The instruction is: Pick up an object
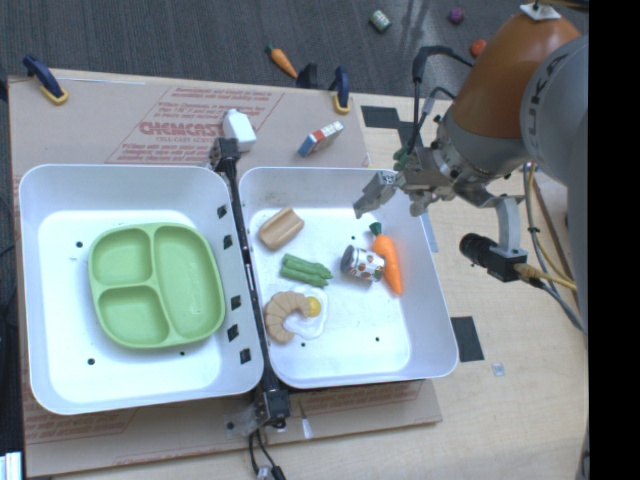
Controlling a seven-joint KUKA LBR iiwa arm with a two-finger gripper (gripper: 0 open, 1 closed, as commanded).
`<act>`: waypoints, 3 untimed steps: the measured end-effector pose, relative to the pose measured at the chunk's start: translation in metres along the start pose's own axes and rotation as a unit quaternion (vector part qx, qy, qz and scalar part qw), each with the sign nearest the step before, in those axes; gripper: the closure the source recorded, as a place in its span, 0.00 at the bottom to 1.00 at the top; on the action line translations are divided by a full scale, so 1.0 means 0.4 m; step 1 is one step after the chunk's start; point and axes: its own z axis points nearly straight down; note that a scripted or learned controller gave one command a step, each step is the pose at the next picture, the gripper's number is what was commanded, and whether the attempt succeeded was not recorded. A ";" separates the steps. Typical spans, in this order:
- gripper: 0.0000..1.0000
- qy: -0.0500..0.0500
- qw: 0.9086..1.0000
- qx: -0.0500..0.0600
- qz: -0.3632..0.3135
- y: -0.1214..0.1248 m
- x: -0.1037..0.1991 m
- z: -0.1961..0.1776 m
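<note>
Pincer above carrot, rt bin.

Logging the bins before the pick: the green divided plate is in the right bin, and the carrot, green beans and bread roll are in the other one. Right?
Not quite. The camera view shows the green divided plate in the left bin, not the right. The carrot, green beans and bread roll are in the other one, the right bin.

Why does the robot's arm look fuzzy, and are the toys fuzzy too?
Camera view: the arm sits close to the camera, so it is soft and blurry; the carrot and green plate look sharper; the white bins are bright, with faint shadows.
</note>
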 end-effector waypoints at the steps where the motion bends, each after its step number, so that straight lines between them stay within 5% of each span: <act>1: 0.00 0.001 1.000 0.004 0.000 -0.122 0.144 0.200; 2: 0.00 0.001 1.000 0.000 0.000 -0.221 0.140 0.441; 3: 1.00 0.001 1.000 0.001 -0.004 -0.220 0.140 0.418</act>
